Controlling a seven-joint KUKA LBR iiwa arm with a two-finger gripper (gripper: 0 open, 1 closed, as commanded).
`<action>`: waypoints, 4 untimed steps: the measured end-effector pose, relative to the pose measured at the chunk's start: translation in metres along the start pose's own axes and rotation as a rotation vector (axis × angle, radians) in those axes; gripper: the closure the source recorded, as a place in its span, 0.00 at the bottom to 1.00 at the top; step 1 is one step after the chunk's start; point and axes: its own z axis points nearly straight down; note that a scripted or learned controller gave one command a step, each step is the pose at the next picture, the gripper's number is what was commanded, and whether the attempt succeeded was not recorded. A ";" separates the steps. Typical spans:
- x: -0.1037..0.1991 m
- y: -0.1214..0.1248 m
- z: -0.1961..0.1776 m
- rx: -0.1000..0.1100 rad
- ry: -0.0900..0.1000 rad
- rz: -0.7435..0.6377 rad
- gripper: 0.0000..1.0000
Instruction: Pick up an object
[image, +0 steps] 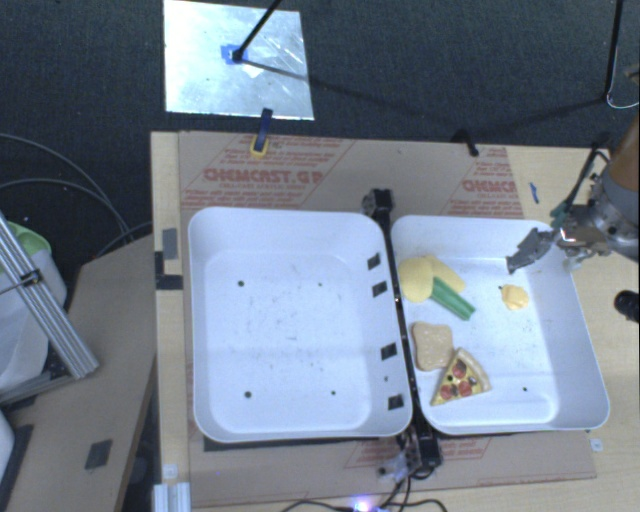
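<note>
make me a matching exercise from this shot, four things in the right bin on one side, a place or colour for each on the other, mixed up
Things:
1. pizza slice
2. green stick
3. bread slice
4. small yellow piece

Descriptions:
A. lies alone toward the bin's right side, nearest the gripper
B. tan, just above and left of the pizza
C. rests against the big yellow lump
D. nearest the bin's front edge, red dots on top

Pairs: 1-D, 2-C, 3-B, 4-A

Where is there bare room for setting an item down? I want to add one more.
The left bin has its whole floor free. In the right bin, free floor lies right of the pizza slice; its left side near the divider is crowded.
</note>
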 end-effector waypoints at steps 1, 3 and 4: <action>0.036 0.054 0.167 0.003 0.003 -0.005 0.00; 0.087 0.010 0.159 0.006 0.002 0.003 0.00; 0.086 0.014 0.148 -0.003 0.000 0.002 1.00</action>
